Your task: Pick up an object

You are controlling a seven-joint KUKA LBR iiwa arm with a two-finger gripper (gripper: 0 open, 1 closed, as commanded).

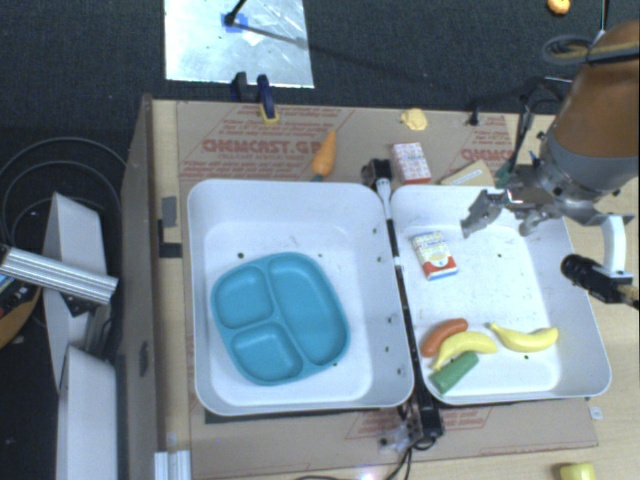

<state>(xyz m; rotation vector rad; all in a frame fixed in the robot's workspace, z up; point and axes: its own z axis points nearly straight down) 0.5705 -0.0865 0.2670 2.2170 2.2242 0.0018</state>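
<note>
Up at the right side of the picture, the robot's grey metal hand hangs over the top part of the right white plastic bin. I cannot tell how the hand is set, and nothing shows in its grip. Behind it is the big grey arm with the orange band, coming in from the upper right.

Just below and to the left of the hand lies a small white carton with a red and blue label. It rests flat on the bin floor, near the bin's left wall, apart from the hand.

Lower in the same bin sits a little heap of toy food. An orange-red sausage shape touches a yellow banana, and a green pickle shape lies just under them. A second yellow banana lies just beside them to the right.

The left white plastic bin holds a blue plastic plate with three parts, down in its lower half.

Above the bins, on the brown table, there is an orange carrot toy, a small white and red box, and a small yellow lump. A shiny silver sheet lies on the dark floor at the upper left.
</note>
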